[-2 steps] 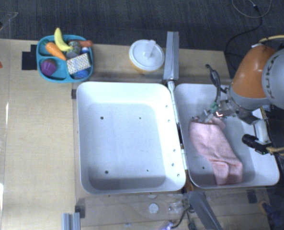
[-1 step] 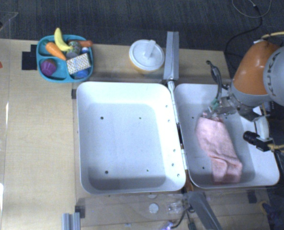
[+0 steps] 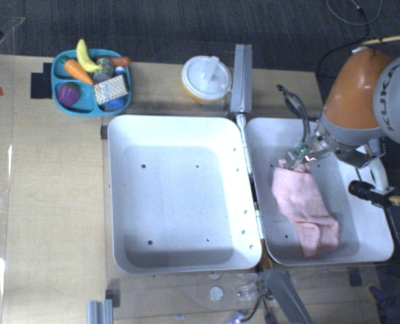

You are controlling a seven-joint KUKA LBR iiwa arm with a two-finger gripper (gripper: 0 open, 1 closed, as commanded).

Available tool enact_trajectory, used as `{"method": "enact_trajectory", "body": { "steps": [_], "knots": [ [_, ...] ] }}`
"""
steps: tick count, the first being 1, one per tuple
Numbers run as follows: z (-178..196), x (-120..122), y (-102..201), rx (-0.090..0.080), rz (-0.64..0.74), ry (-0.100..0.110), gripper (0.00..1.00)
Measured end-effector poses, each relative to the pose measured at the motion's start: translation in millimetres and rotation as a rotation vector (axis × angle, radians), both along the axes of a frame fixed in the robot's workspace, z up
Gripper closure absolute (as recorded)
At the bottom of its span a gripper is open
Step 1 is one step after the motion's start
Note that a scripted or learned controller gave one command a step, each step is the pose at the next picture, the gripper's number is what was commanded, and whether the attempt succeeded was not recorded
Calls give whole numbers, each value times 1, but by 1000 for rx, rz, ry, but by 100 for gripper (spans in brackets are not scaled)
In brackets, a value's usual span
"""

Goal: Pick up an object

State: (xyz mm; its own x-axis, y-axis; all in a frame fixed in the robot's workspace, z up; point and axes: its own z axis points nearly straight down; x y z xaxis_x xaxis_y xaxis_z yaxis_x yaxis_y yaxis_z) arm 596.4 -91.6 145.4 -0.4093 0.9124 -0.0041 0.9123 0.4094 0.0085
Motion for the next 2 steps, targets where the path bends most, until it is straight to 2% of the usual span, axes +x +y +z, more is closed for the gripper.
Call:
{"method": "enact_trajectory", "body": {
  "steps": [1, 2],
  "knots": [
    [0, 0, 0, 0, 0, 0, 0],
    [-54, 11, -10, 0, -7, -8, 0]
  ]
}}
